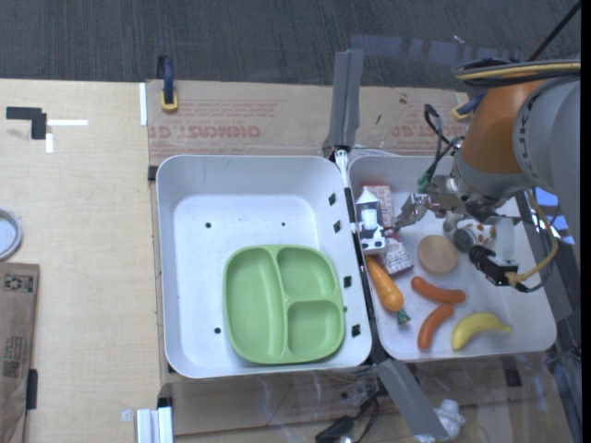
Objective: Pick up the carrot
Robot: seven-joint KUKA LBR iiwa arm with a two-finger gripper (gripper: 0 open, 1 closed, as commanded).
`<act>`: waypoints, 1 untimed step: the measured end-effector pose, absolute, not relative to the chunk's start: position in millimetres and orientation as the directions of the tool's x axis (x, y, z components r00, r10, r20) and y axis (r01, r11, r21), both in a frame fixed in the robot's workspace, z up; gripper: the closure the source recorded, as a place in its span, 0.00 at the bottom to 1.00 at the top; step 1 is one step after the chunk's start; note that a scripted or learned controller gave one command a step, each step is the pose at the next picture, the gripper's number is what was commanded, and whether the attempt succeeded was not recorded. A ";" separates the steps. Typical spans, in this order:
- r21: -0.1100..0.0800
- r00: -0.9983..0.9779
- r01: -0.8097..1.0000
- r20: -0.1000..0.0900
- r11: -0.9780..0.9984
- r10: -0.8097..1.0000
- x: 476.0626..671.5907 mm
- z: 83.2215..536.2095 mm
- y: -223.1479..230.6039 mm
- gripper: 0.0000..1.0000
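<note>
The carrot (385, 287) is found in the right bin (545, 332), close against the bin's left wall, with the green stub at its lower end. Its long axis is laid on a slant, from upper left down to lower right in the camera view. At its upper end it is touched or nearly touched by a small packet (396, 257) and a white carton (371, 218); a sausage (438, 292) is seen just beside it to the right, with a second sausage (433, 326) and a banana (478, 329) further toward the bin's near corner.

The tool (413, 209) is held over the upper middle of the same bin, pointed left from the wrist (the grey arm (517, 137) enters from the right). Whether its fingers are spread or pressed together cannot be told from this view, and nothing is seen to be gripped by it.

The coming move is judged to turn on one relation: the carrot lies below and slightly left of the tool in the view, near but not under it. A shift toward the near edge and a little toward the dividing wall would be needed, with the fingers set across the carrot's slanted axis. The wall and the packet are judged the likely hindrances. The left bin (175, 247), with a green tray (282, 303), is not concerned.
</note>
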State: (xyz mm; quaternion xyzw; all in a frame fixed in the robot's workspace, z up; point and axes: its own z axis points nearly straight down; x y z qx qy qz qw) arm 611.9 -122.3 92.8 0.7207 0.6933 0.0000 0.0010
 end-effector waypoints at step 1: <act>-0.003 0.200 0.980 -0.001 -0.200 0.980 537.3 91.2 -123.0 0.00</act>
